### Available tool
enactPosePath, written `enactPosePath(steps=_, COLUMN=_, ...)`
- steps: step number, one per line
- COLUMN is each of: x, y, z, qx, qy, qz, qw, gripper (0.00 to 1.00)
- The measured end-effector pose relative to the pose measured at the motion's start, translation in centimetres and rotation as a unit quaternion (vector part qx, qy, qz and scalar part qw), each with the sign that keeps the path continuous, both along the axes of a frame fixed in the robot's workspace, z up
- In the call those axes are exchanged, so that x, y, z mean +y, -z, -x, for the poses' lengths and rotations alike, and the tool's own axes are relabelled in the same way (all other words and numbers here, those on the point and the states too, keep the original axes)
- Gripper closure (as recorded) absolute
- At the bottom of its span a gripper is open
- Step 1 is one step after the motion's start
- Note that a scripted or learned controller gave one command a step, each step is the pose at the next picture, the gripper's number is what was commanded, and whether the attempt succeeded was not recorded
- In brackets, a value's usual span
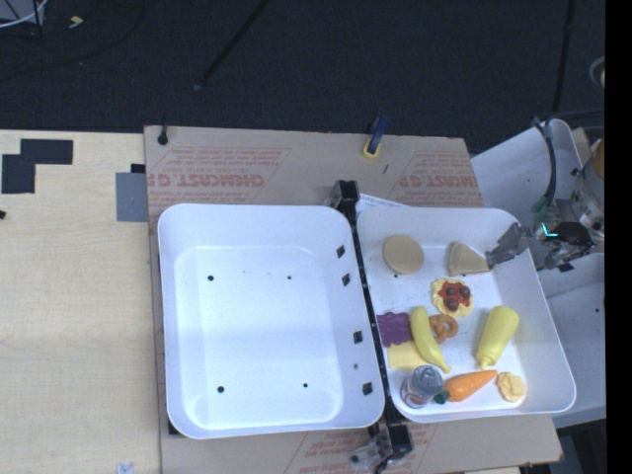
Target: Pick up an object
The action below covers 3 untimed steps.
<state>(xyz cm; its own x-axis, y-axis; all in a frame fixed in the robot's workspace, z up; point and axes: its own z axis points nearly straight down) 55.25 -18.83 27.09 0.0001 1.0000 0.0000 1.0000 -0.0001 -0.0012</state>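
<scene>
The right bin (553, 363) holds several toy foods. A round tan biscuit (403, 255) and a tan wedge (466, 259) lie at its far end. Below them are a small red-topped tart (451, 295), a yellow banana (428, 337) and a yellow bottle (497, 334). An orange carrot (470, 384) and a grey can (425, 383) sit at the near end. My gripper (513, 242) hangs over the bin's far right corner, just right of the wedge and seemingly apart from it.
The left bin (257, 319) adjoins the right one along a black divider (360, 294). A purple piece (394, 328), a pale yellow block (403, 356) and a small yellow lump (511, 386) also lie in the right bin. The arm's body (568, 225) enters from the right.
</scene>
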Motion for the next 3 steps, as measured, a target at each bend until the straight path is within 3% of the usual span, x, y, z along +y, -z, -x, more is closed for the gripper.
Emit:
enactPosePath(steps=1, x=8.6, y=16.9, z=-3.1, qx=0.007, qy=-0.004, qz=-0.0035, qw=1.0000, gripper=0.00)
enactPosePath(steps=2, x=18.7, y=7.9, z=-2.7, qx=-0.002, qy=-0.004, qz=-0.0013, qw=1.0000, gripper=0.00)
enactPosePath(steps=3, x=26.8, y=0.8, z=-3.5, qx=-0.002, qy=-0.004, qz=-0.0012, qw=1.0000, gripper=0.00)
